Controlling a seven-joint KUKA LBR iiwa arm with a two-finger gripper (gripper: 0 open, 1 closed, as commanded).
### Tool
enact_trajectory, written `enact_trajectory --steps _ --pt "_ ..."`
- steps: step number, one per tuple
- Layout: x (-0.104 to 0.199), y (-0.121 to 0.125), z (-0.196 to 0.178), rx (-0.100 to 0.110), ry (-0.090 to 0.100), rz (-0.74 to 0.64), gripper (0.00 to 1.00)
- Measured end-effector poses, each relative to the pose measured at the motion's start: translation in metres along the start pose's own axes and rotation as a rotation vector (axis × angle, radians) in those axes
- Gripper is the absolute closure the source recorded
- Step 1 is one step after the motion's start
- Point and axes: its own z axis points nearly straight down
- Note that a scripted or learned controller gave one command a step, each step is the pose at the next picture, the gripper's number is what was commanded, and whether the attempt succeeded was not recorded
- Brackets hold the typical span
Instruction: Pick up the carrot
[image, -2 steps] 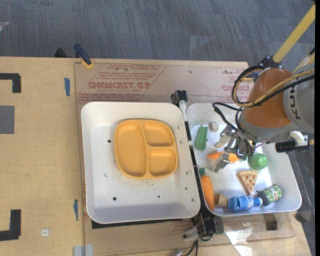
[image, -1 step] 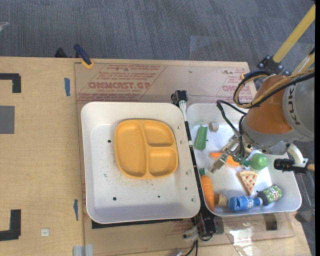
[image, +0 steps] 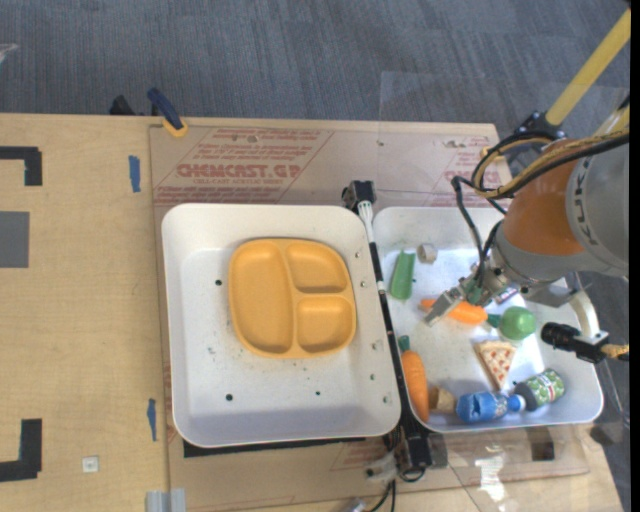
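Camera view: the claw (image: 452, 302) is down in the right bin (image: 580, 415), right beside a small orange piece (image: 467, 314). Can't tell whether it's gripping. The carrot (image: 415, 380) lies at about 7 o'clock from it, along the bin's left wall, looking untouched. I'd say the pickup isn't done.

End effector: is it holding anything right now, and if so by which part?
It cannot be told. The end effector is low in the right bin, right at a small orange carrot-like piece, but the view doesn't show that piece clamped. The larger carrot lies apart, untouched.
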Motion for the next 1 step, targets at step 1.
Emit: enact_trajectory --steps 1 --pt "-0.0015 0.0027 -0.0131 -0.006 -0.007 -0.003 1.00"
